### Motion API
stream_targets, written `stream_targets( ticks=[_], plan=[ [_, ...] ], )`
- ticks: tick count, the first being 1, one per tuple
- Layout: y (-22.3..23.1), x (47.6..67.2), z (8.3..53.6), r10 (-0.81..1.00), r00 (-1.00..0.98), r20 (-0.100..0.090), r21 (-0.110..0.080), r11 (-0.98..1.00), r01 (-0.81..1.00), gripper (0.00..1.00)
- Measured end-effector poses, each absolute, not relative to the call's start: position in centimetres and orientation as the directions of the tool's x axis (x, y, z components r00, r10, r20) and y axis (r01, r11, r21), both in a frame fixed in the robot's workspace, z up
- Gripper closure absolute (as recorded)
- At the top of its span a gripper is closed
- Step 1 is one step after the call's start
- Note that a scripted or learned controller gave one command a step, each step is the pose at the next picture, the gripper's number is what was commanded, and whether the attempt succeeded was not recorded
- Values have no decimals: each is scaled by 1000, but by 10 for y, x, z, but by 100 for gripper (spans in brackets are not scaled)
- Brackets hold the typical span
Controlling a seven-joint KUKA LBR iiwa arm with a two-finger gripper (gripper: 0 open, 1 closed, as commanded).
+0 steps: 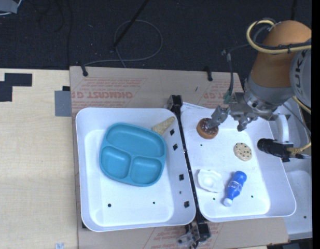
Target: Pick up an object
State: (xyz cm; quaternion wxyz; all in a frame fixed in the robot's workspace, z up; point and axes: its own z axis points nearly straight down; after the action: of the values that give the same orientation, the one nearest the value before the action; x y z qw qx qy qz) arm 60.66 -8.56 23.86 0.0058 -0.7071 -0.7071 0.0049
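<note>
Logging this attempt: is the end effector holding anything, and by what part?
Nothing is held. The end effector hangs open above the right white bin, one finger by the round brown doughnut, not gripping it.

- The arm [281, 51] enters from the right of the view, at its upper corner, and leans down and to the left.
- An orange band wraps it above the wrist, with grey casing to the right of the band.
- A pale yellow cable [268, 38] loops around the top of the orange band.
- The grey wrist sits just below the band.
- The gripper [231, 119] points down and to the left.
- Its two fingers [220, 115] are spread apart, one to the left and one to the right, with nothing between them.
</note>
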Motion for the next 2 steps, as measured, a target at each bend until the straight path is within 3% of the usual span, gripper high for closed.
stream_targets(
  ticks=[1, 2],
  plan=[
    [-86, 609, 246, 1000, -2, 0, -1, 2, 1000, 0],
    [-83, 601, 184, 1000, -1, 1, -10, 1, 1000, 0]
  ],
)
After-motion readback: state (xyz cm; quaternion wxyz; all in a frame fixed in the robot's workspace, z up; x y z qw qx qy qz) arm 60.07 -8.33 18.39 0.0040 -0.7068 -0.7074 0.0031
